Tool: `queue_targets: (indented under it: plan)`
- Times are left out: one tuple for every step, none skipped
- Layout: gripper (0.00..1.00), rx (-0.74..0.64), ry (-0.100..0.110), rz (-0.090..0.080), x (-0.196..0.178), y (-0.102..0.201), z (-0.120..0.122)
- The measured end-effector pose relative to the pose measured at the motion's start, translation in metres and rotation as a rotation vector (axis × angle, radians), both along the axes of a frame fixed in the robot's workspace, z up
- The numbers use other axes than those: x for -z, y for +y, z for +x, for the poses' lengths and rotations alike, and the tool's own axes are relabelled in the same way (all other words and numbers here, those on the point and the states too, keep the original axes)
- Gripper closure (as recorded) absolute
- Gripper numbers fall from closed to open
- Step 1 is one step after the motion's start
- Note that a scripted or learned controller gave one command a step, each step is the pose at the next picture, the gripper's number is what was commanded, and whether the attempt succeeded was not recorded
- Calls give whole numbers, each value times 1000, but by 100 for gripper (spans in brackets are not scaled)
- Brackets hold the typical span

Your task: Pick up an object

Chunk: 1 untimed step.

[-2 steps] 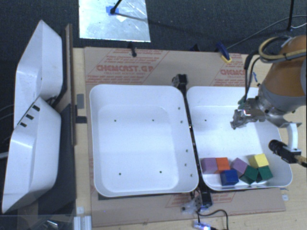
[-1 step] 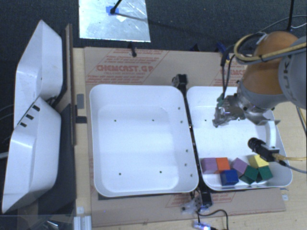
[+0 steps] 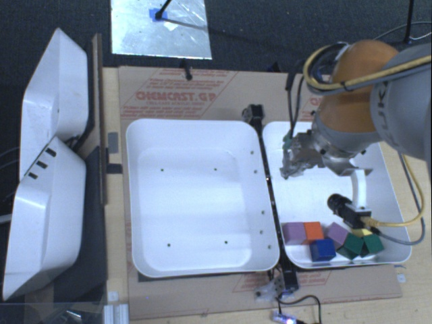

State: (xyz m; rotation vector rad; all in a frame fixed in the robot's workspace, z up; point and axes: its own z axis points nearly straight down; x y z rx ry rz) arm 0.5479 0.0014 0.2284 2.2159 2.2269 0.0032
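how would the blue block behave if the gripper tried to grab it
The blue block looks like a rigid cube with flat faces, so it should sit still, not roll. It is small, so probably light. It is packed against the orange block and others, so a grab may nudge those.

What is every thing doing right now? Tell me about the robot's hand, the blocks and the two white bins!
hand: hovering over the right bin, holding no block that I can see.
blocks: bunched in the right bin's near corner, touching each other.
orange block: lying flat between two purple ones.
blue block: lying at the near wall.
right bin: holds all the blocks.
left bin: sitting flat beside the right bin.
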Motion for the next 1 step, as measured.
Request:
queue_targets:
  plan:
    - [100,0,1,0,-7,47,-8]
